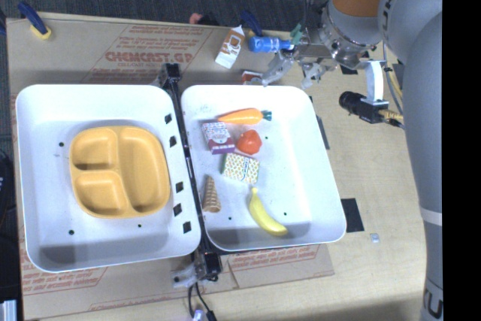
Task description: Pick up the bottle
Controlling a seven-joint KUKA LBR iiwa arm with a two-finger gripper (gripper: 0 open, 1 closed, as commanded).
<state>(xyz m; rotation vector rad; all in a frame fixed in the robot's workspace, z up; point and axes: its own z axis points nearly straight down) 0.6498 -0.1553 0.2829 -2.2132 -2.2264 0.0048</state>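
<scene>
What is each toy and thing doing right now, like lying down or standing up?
Bottle: lying on its side on the bench, behind the right bin.
Carrot: lying flat in the right bin.
Banana: lying flat near the front wall.
Ice cream cone: lying down.
Yellow plate: right way up in the left bin.

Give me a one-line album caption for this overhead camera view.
Grey arm's gripper hovers at the rim of the right bin, near a blue bottle lying outside it.
</scene>
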